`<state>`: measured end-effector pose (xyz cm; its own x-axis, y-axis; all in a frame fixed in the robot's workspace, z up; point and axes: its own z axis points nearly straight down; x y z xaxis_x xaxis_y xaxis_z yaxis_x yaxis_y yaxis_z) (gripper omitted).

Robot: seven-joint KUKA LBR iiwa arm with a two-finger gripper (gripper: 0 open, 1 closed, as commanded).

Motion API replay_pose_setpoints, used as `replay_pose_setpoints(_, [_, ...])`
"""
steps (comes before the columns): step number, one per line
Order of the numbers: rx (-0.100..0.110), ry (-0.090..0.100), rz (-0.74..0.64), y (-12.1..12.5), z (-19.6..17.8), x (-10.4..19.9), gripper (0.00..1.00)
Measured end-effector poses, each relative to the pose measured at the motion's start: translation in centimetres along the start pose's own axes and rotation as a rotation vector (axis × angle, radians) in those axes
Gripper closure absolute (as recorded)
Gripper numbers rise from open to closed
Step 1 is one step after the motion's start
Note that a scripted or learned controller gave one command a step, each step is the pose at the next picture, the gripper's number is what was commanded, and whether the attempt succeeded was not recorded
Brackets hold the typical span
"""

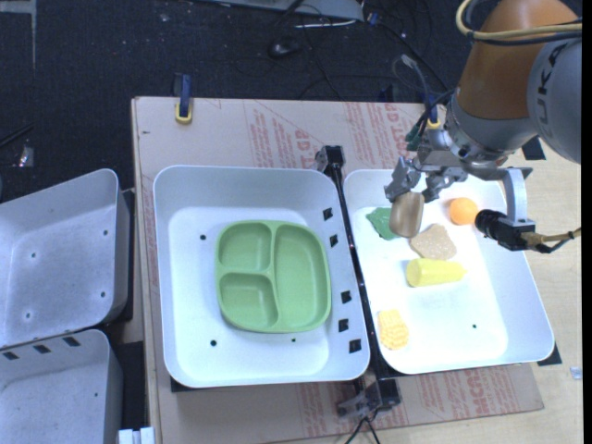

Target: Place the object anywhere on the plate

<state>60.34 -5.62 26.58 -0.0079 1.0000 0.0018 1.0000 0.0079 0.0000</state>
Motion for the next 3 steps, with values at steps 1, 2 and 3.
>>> replay_pose_setpoints(1, [0.003, 0.0, 0.0, -0.1, 2.1, 5.6, 1.0])
replay_pose_setpoints(2, [0.0, -0.002, 0.006, 0.4, 2.5, 10.1, 1.0])
replay_pose_setpoints(3, [0.001, -0.001, 0.001, 0.5, 3.6, 15.4, 1.0])
